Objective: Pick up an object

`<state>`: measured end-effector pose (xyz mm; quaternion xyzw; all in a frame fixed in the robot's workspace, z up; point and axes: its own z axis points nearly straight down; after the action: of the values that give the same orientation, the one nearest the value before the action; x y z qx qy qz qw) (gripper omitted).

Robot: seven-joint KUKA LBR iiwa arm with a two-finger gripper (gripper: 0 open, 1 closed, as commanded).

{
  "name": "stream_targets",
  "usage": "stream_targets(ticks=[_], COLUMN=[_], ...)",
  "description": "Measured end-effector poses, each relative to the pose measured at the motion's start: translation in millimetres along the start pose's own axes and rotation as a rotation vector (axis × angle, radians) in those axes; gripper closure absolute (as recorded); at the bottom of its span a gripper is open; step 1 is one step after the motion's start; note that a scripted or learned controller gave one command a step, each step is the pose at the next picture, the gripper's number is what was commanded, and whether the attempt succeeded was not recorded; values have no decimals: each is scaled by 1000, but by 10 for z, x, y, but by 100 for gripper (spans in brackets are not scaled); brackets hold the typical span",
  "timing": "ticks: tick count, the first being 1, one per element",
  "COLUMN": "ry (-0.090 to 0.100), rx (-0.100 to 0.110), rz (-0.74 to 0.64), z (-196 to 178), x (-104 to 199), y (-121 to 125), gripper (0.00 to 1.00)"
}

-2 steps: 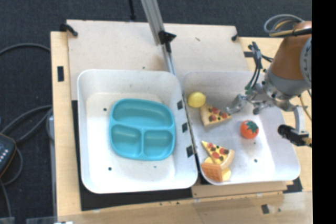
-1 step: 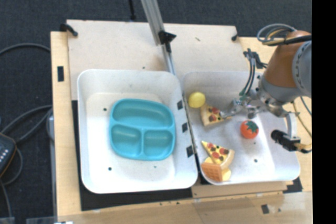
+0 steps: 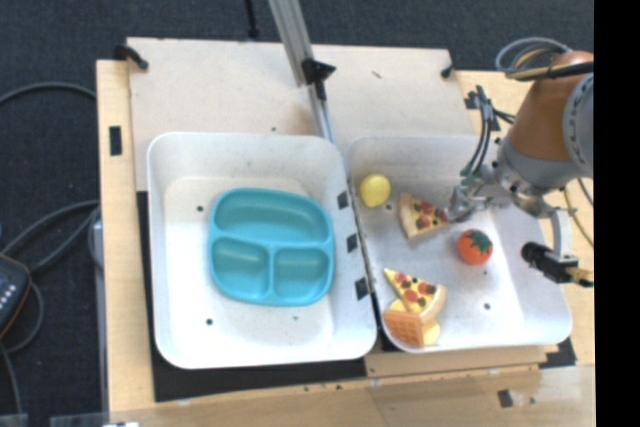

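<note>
Reaching in from the right, grey with an orange band, low over the right bin (image 3: pixel 540 315), fingers (image 3: pixel 458 207) down just beside the right edge of the upper pizza slice (image 3: pixel 421 216); cannot tell how far apart, nor whether touching the slice, and nothing seen held between. Lying in the same bin: a yellow ball (image 3: pixel 375 190) left of that slice near the inner wall, a red tomato (image 3: pixel 475 246) just below and right of the fingers, a second pizza slice (image 3: pixel 414 305) at the front left corner. Resting in the left bin (image 3: pixel 170 235), well apart, a light blue divided plate (image 3: pixel 270 246). Both bins side by side on the counter (image 3: pixel 230 85)
</note>
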<state>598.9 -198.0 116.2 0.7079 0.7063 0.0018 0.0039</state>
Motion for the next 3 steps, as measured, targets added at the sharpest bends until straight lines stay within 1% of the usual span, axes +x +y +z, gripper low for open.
stream_targets(ticks=[2, 3], ry=[1, 0], rx=[2, 0], rz=[-4, -4], z=[-879, -1413], x=[-46, -68], y=[8, 25], gripper=[100, 100])
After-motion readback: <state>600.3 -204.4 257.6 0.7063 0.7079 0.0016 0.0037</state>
